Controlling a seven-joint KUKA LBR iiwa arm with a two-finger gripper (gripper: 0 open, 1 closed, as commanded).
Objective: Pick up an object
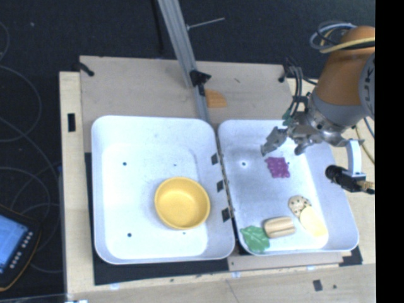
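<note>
Purple object (277,166): lying flat on the floor of the right bin (252,188), in its far half, nothing touching it — looks like the likeliest pick.
Gripper (286,144): hanging just above and a touch to the far side of the purple object, fingers spread, nothing between them.
Arm (341,87): grey wrist and orange band, to the right of the purple object, leaning in over the bin's far right corner.
Neighbours: speckled round piece (299,203), pale yellow piece (313,222), tan cylinder (279,226) and green leafy piece (255,238), all bunched well nearer the camera than the purple object.
Left bin (120,144): holds a yellow bowl (182,202), well to the left of the purple object.
Risk: the purple object sits low and looks soft, so, I reckon, the fingers could close over it and come up bare, or nudge it aside if the descent lands off-centre.
</note>
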